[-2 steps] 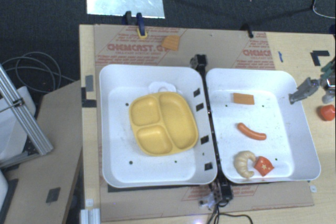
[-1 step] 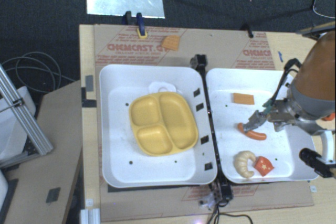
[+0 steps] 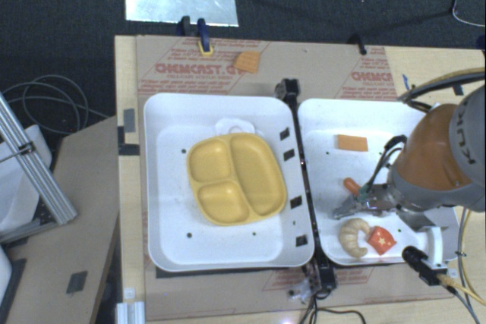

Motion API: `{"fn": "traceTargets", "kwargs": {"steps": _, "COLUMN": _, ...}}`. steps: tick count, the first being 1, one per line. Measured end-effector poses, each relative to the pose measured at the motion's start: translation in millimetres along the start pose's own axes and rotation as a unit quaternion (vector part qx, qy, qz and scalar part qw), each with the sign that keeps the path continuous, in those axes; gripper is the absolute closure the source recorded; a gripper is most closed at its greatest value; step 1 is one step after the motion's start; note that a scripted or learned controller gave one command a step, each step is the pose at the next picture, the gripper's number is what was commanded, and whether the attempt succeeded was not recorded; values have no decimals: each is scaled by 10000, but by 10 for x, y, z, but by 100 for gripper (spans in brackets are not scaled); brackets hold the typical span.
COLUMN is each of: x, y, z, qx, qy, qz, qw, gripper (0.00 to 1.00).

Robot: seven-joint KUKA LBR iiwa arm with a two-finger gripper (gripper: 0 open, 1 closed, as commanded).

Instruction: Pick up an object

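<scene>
Two shallow white bins sit side by side on the desk (image 3: 182, 61). The left bin (image 3: 163, 163) carries a yellow plastic divided plate (image 3: 235, 178) with three compartments. The right bin (image 3: 342, 117) carries a flat orange rectangular block (image 3: 351, 143), a small orange carrot-like piece (image 3: 350, 184), a pale croissant-shaped toy (image 3: 354, 234) and a red block (image 3: 380, 240) just beside it. The metal two-finger gripper (image 3: 343, 209) hangs low between the carrot-like piece and the croissant toy, fingers spread apart, nothing between them.
</scene>
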State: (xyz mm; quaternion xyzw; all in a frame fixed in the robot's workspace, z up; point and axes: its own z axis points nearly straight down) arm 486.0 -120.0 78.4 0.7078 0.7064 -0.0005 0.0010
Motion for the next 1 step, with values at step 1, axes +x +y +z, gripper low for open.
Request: {"fn": "traceTargets", "kwargs": {"steps": 1, "x": -330, "y": 112, "z": -2056, "qx": -102, "qy": -25, "qz": -27, "qw": 9999, "gripper": 0}}
